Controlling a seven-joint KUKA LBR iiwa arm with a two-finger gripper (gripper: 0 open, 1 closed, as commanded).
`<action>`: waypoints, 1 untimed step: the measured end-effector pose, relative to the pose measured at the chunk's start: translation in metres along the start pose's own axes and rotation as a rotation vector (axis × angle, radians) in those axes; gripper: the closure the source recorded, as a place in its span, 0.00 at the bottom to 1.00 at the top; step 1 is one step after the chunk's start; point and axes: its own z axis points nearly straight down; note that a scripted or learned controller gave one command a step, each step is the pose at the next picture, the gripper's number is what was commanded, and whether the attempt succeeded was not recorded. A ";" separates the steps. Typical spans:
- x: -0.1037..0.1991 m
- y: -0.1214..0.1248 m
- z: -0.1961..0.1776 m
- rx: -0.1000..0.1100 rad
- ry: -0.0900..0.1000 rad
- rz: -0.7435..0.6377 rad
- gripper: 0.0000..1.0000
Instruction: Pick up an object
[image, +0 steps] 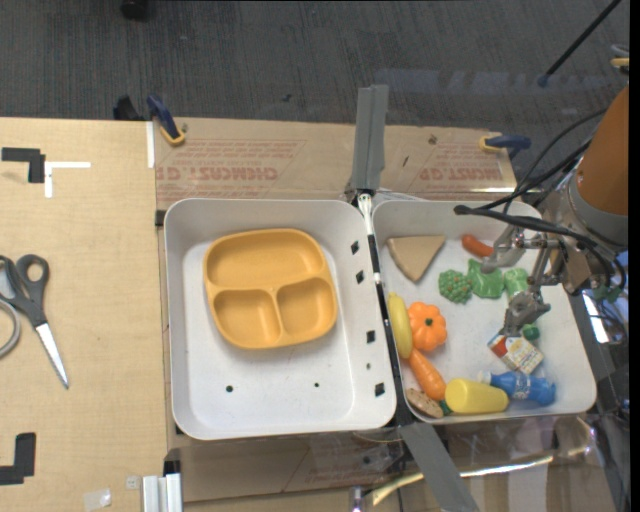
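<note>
A: Where is the hand (520, 300) right now?

B: Low over the right-hand shallow white bin (580, 385), near its right wall. Its metal fingers hang just above a small red-and-white printed packet (514, 350). I cannot tell whether they are apart or together; cables and linkage clutter the spot, and nothing shows between them.

A: So nothing is picked up yet?

B: I judge not. The packet lies on the bin floor, with a blue plastic toy (527, 388) just below it toward the front right corner and a yellow rounded plastic piece (474, 397) beside that.

A: How would the packet handle?

B: Light, thin and probably a little crinkly. It lies flat, so the fingers would need to come down on either side of its short width and pinch its edges; a shallow grip could slide off.

A: Any easier choices?

B: The small orange toy pumpkin (427, 325) near the bin's middle looks firm and rounded, with some room around it. The green leafy toy vegetables (487, 280) toward the back seem bumpy and easy to grip. The mustard-yellow divided plastic plate (270, 288) sits in the left bin (190, 400), wide and awkward.
</note>
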 end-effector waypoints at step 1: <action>-0.075 -0.029 0.065 0.001 -0.002 0.123 0.00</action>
